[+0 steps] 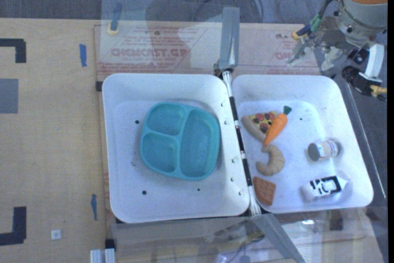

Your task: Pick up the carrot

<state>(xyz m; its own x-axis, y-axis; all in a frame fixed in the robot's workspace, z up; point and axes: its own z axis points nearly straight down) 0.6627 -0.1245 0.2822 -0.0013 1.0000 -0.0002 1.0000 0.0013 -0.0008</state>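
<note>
Carrot [276, 127] is in the right bin [345, 98], left half, lying tilted: green top up-right near the back, orange tip down-left. Its lower end touches or overlaps the pizza slice [258, 122] on its left, and the croissant [272, 160] sits just below the tip. A waffle [265, 191] is nearer the front, and a small jar [322, 149] and a carton [324, 186] sit well apart on the right side. Left bin [117, 132] has the teal plate [181, 140].

Tool [311, 40] is up past the bin's back-right corner, over the tabletop [49, 132], well apart from the carrot. I can't tell whether it's spread or closed from this angle. Nothing visibly in it.

My read on handling: looks like a toy, so light and rigid, probably smooth plastic, a bit slippery, not fragile. The taper is the problem, since a pinch near the tip will likely squirt it out. I'd grab across the thick upper half, just below the green, closing square to its long axis. That end is also clear of the pizza and croissant, so less chance of dragging neighbours.
</note>
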